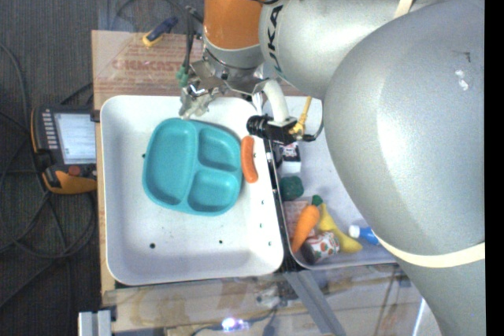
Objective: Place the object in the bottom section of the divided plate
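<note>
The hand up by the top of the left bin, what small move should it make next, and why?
Probably a short move toward the orange sausage-like piece, then down over it. The hand sits at the left bin's upper edge, above the teal divided plate, with nothing visibly held. That piece lies against the plate's right rim, so it looks like the closest candidate.

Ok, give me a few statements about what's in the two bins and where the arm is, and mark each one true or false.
1. The teal divided plate sits in the left bin. True.
2. An orange sausage-shaped piece lies inside the plate. False: it lies on the bin floor beside the plate's right edge.
3. A toy carrot lies in the right bin. True.
4. The gripper hangs over the right bin. False: it is at the left bin's top edge.
</note>
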Tool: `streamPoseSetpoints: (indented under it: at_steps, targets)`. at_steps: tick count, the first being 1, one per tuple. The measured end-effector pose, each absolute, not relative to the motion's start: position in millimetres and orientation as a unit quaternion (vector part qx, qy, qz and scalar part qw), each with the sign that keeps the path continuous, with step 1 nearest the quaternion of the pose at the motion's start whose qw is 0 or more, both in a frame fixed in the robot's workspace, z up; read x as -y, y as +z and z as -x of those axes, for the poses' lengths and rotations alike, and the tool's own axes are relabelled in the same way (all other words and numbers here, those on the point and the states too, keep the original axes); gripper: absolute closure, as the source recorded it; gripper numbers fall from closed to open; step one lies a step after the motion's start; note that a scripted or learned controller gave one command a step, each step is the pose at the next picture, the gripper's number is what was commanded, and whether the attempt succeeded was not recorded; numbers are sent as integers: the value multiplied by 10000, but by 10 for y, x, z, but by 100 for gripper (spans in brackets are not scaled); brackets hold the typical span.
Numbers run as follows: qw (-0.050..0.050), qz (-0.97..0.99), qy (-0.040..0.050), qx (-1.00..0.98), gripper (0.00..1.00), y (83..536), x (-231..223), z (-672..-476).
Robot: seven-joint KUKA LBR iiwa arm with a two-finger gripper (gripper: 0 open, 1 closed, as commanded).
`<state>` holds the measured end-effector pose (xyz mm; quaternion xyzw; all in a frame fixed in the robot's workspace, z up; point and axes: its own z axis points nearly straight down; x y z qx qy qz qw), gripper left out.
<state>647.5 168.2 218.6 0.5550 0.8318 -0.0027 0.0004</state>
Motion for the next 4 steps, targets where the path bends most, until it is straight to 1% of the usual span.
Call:
streamPoseSetpoints:
  at_steps: [1, 2, 3, 4]
  targets:
    - [-9, -4498, -13, -8932, 100, 1117, -2109, -6340]
    - [32, -4840, 70, -8750, 100, 939, -2064, -6238]
    - [89, -2683, 75, -9633, 100, 976, -1803, -5721]
    - [226, -1866, 126, -9821, 100, 986, -1651, -4985]
